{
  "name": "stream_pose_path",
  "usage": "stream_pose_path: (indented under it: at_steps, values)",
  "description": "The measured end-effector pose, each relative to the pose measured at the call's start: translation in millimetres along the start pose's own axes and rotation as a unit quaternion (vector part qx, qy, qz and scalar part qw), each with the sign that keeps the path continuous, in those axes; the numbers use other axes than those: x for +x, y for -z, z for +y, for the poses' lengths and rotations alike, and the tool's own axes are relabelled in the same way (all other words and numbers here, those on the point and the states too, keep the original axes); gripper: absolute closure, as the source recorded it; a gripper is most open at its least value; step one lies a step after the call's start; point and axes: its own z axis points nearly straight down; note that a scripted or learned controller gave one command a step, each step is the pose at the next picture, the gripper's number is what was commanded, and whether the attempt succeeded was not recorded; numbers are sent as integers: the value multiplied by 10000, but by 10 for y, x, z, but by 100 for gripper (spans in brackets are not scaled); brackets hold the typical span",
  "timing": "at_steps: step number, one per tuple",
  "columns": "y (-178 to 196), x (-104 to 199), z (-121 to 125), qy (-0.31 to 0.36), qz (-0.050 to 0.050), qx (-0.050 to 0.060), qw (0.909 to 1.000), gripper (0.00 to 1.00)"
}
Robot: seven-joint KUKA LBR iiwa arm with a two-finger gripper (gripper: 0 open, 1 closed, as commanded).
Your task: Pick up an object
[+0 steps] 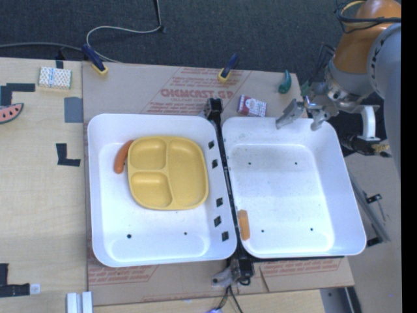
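Note:
A yellow divided plate (pixel 167 172) lies in the left bin (pixel 104 240). An orange sausage-shaped piece (pixel 120 157) rests against the plate's left edge. Another small orange piece (pixel 244 223) lies at the near left side of the right bin (pixel 339 240). My gripper (pixel 300 115) hangs over the far rim of the right bin, its two fingers spread apart with nothing between them. It is far from both orange pieces and the plate.
A small red and white packet (pixel 251 105) lies on the cardboard behind the bins. Blue and yellow clamps (pixel 96 59) (pixel 228 68) and a green one (pixel 285 81) hold the cardboard's far edge. A cable (pixel 124 29) runs across the dark floor behind.

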Motion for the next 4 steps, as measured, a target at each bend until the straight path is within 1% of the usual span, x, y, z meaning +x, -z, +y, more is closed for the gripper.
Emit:
stream_pose_path:
  at_steps: [1,2,3,4]
  values:
    - [-520,438,1,-4,2,-1,10000,0]
    - [-123,1082,8,1,2,-15,10000,0]
    - [-1049,684,-6,-12,-12,7,10000,0]
    - [-941,689,3,-6,-12,-4,10000,100]
